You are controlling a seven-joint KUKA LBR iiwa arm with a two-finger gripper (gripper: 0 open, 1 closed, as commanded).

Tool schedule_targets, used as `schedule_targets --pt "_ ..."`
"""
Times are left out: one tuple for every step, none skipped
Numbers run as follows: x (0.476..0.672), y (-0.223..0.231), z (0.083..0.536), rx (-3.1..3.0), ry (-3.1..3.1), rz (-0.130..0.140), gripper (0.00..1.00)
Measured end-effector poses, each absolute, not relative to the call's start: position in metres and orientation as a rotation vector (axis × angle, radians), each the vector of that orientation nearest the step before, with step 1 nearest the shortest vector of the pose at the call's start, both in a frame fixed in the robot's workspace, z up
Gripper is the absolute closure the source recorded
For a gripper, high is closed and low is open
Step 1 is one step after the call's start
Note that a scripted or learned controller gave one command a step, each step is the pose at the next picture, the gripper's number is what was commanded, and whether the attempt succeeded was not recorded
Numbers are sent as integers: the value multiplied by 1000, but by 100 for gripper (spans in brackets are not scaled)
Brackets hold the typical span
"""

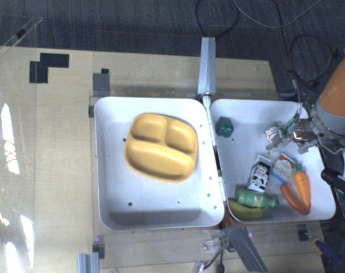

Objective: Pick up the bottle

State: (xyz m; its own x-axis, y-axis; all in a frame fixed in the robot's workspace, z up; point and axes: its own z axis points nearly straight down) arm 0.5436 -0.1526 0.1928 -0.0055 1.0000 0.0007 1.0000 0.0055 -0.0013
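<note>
The green bottle lies on its side near the front wall of the right bin, its cap pointing right, resting against a yellow banana. My gripper hangs over the right-hand part of that bin, well behind the bottle and apart from it. Its fingers stand open with nothing between them. The grey arm with its orange band comes in from the right edge.
In the right bin lie a teal ball at the back left, a black-and-white carton, an orange-and-blue packet and a carrot. The left bin holds a large yellow bread-shaped toy.
</note>
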Motion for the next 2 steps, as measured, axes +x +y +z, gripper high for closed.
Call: schedule_targets --pt "501 -140 107 -2289 -2154 -3 0" --pt "493 -87 96 -2428 -2018 -15 0"
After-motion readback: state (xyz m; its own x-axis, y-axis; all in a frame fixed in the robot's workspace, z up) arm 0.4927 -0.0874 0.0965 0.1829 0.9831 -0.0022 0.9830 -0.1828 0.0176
